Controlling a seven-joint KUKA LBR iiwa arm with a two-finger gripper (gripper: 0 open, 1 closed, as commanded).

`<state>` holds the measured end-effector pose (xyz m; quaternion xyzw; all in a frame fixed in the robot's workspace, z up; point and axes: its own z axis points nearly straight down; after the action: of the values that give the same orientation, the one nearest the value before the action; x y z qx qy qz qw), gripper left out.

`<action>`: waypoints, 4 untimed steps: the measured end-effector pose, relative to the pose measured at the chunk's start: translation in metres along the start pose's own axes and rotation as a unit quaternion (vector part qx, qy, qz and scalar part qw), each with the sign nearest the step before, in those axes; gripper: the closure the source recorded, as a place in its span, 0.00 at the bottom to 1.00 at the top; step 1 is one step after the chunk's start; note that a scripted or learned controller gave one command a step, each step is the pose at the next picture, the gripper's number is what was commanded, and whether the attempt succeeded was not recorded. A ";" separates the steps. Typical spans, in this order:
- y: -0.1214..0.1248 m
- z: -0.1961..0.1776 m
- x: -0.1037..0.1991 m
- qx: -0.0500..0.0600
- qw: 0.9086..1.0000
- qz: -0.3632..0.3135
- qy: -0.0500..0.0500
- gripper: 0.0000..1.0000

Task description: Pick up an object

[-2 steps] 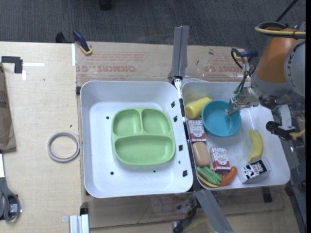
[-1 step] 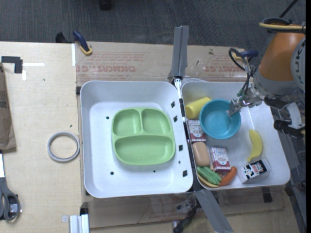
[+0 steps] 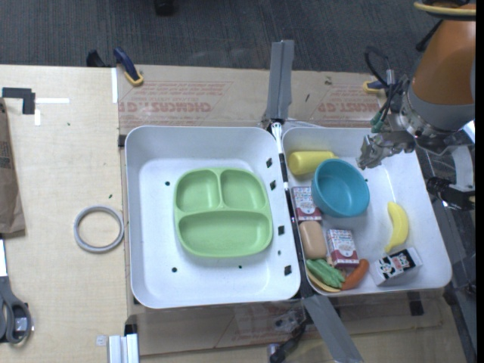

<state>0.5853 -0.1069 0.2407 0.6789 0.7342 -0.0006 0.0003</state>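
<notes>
Arm (image 3: 446,59) comes in from the right, gripper (image 3: 376,148) hanging over the back of the right bin (image 3: 431,225), just beside the blue bowl's far rim. Can't tell the state of the jaws from this angle; nothing visibly between them.

Right bin contents: blue bowl (image 3: 342,188) upright near the middle, yellow cylinder (image 3: 306,162) lying behind-left of it and touching it, banana (image 3: 397,226) on the right, small black-and-white carton (image 3: 395,264) at the front right. Along the left wall: two small red-and-white cartons (image 3: 304,203) (image 3: 342,247), a tan bread-like piece (image 3: 311,240), green beans (image 3: 322,272) and a carrot (image 3: 354,274) at the front.

Left bin (image 3: 144,225): green divided plate (image 3: 223,212), flat, centred.

On the bench (image 3: 60,157), a tape ring (image 3: 99,228) left of the bins.
</notes>
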 end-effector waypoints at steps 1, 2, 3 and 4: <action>0.028 0.001 -0.044 -0.001 0.989 -0.145 0.000 1.00; 0.028 0.001 -0.044 -0.001 0.989 -0.145 0.000 0.00; 0.028 0.001 -0.044 -0.001 0.989 -0.145 0.000 0.00; 0.025 0.142 -0.035 -0.001 0.955 -0.298 0.000 0.00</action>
<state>0.6126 -0.1396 0.0991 0.4294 0.9031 0.0001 0.0011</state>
